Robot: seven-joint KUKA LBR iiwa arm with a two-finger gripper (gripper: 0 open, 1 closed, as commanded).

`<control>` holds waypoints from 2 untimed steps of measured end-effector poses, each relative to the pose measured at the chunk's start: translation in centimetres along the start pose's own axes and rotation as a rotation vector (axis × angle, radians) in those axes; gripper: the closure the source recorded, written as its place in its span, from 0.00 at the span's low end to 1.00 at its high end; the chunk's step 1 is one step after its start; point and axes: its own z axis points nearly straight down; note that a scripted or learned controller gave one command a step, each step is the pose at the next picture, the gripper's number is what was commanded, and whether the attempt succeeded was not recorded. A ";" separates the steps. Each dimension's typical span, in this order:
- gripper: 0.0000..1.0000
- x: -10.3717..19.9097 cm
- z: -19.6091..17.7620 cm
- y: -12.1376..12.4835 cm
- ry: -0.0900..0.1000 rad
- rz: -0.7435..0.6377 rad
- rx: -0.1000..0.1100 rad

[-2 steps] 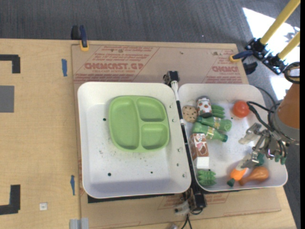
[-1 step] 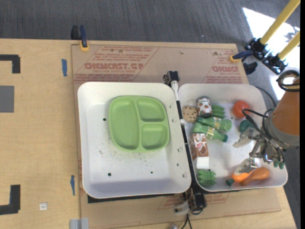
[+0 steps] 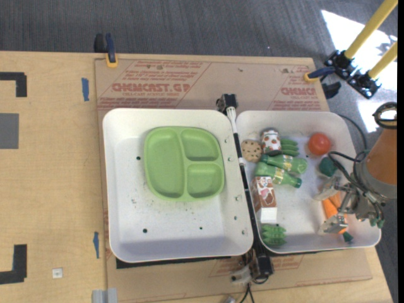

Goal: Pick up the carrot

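Note:
The carrot (image 3: 329, 207) is a small orange piece lying near the right wall of the right bin (image 3: 297, 238). My gripper (image 3: 331, 206) hangs over that corner, reaching in from the right below the arm's orange band (image 3: 385, 163). Its fingers stand open, one silver fingertip (image 3: 326, 187) on the far side of the carrot and the other (image 3: 334, 225) on the near side. The carrot lies between them on the bin floor, partly hidden by the gripper's body and cables. A small orange and green bit (image 3: 346, 235) shows just beyond the near finger.
The right bin also holds a red tomato (image 3: 319, 143), a dark green item (image 3: 327, 166), green bottles (image 3: 282, 166), a cookie (image 3: 251, 149), a brown packet (image 3: 265, 193), a white block (image 3: 268, 215) and a leafy green toy (image 3: 273, 233). A green divided plate (image 3: 184, 163) lies in the left bin (image 3: 126, 226).

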 end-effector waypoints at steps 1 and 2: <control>1.00 -0.2 -1.2 0.0 -0.005 0.001 0.000; 0.00 -0.1 -1.2 0.0 -0.004 0.001 0.000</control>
